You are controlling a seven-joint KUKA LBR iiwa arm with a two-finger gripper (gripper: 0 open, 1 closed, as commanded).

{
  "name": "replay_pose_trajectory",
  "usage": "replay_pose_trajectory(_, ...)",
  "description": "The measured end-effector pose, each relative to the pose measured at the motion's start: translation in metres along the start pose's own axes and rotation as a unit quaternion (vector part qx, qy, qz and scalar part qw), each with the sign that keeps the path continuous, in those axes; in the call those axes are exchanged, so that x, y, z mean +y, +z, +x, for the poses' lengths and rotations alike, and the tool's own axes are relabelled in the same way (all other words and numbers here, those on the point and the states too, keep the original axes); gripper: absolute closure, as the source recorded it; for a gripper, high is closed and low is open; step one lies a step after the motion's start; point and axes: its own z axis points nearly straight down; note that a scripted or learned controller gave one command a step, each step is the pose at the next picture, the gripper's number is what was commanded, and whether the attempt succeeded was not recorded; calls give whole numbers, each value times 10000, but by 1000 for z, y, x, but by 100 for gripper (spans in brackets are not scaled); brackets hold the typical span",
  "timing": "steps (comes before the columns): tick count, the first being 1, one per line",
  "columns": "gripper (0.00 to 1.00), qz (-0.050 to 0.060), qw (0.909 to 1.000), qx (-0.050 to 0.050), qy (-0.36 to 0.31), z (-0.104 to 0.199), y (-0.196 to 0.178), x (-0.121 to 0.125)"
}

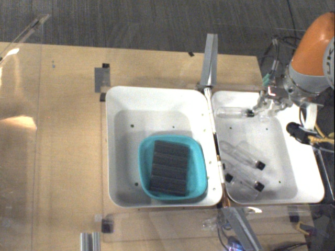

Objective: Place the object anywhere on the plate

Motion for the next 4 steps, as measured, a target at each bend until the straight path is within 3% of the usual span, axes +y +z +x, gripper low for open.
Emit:
replay_pose_trajectory(1,100,16,10000,12,91,85,-16,-70)
replay_pose_trajectory(2,100,10,9998,20,-189,168,-58,-127)
replay_pose_trajectory(3,100,29,9935,15,-1135,194,12,-122)
replay_pose_trajectory(4,0,26,9935,15,-1134,194,11,-122)
